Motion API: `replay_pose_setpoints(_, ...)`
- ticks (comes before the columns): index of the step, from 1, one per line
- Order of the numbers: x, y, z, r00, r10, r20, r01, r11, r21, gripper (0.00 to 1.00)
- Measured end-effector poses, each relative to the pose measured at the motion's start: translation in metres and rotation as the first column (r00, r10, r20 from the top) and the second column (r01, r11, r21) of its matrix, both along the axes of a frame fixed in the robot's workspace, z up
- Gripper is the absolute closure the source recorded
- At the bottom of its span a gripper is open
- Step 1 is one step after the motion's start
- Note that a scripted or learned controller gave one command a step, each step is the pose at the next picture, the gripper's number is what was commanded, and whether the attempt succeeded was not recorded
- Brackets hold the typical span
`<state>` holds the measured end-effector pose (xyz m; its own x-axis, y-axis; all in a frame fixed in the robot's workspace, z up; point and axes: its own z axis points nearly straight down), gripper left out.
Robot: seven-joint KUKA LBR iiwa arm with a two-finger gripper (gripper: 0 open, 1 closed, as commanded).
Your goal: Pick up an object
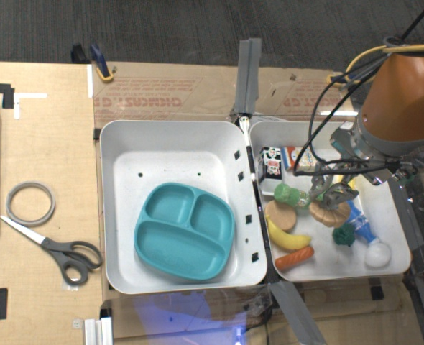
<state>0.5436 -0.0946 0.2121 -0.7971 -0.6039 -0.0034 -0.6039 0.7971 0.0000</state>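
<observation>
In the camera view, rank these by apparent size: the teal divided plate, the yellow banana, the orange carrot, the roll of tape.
1. Teal divided plastic plate, by far the largest.
2. Grey roll of tape and yellow toy banana: too alike to rank.
3. Orange toy carrot, smallest.

Left bin [118, 192]: divided plate [185, 230]. Right bin [395, 225]: banana [287, 237], carrot [295, 259] before it, small carton [272, 162] behind, possibly a brush [356, 225] rightward. Bench left of bins: scissors [54, 250], tape roll [30, 202] behind them.

arm [402, 99] cut off at right edge, hiding bin [397, 214] corner.
</observation>
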Motion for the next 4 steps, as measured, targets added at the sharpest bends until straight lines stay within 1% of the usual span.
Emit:
replay_pose_setpoints(1, 0.053, -0.004, 0.045, 0.937, 0.350, 0.003, -0.350, 0.937, -0.001, 1.00)
replay_pose_setpoints(2, 0.068, -0.062, -0.119, 0.878, 0.479, 0.003, -0.479, 0.878, -0.001, 1.00)
replay_pose_setpoints(3, 0.068, -0.062, -0.119, 0.877, 0.480, 0.003, -0.480, 0.877, -0.001, 0.00)
replay_pose_setpoints(4, -0.018, -0.064, -0.120, 0.913, 0.408, 0.000, -0.408, 0.913, -0.001, 0.00)
